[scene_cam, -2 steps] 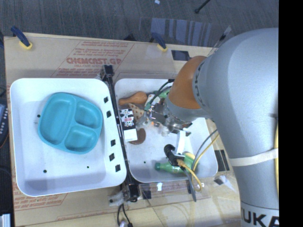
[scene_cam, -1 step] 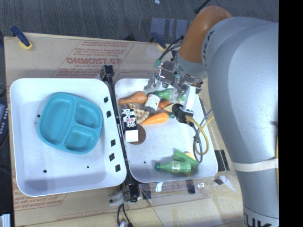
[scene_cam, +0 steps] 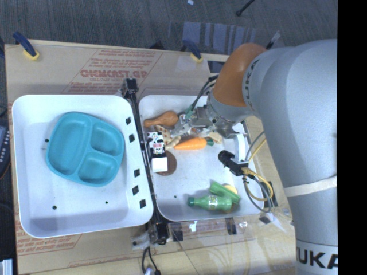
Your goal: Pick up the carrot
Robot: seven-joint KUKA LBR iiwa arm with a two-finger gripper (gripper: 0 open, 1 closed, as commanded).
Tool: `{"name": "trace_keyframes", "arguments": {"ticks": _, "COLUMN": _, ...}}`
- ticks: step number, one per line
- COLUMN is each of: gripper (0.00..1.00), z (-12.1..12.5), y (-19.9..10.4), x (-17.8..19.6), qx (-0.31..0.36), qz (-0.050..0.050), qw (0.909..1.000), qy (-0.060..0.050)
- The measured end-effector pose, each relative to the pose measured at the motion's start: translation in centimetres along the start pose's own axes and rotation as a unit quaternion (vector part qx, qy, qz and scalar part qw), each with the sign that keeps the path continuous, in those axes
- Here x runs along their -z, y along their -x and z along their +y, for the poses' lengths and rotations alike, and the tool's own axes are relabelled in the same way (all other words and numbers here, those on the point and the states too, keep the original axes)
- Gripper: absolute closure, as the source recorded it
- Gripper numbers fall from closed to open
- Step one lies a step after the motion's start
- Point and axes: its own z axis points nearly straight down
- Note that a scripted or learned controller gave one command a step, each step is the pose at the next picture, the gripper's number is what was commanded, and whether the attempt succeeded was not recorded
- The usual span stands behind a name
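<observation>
The orange carrot (scene_cam: 190, 145) lies flat in the right bin (scene_cam: 189, 182), near its upper middle, pointing left to right. My gripper (scene_cam: 195, 134) hangs just above it, at the end of the grey arm with the orange band. It is open, one pale fingertip (scene_cam: 175, 133) near the carrot's left end and the other near its right end. The carrot rests on the bin floor with nothing closed on it.
A brown drumstick (scene_cam: 161, 119) lies up-left of the carrot, close to the gripper. A small cow toy (scene_cam: 156, 144) and a brown-and-white block (scene_cam: 162, 164) sit by the divider. A green bottle (scene_cam: 211, 201) lies at the front. The left bin (scene_cam: 34, 199) holds a blue divided plate (scene_cam: 85, 148).
</observation>
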Motion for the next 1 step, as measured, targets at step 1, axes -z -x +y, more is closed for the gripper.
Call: {"name": "trace_keyframes", "arguments": {"ticks": 1, "gripper": 0.00, "z": -4.63, "y": -0.89, "x": -0.88, "qx": -0.038, "qz": 0.000, "qw": 0.9993, "qy": 0.001}}
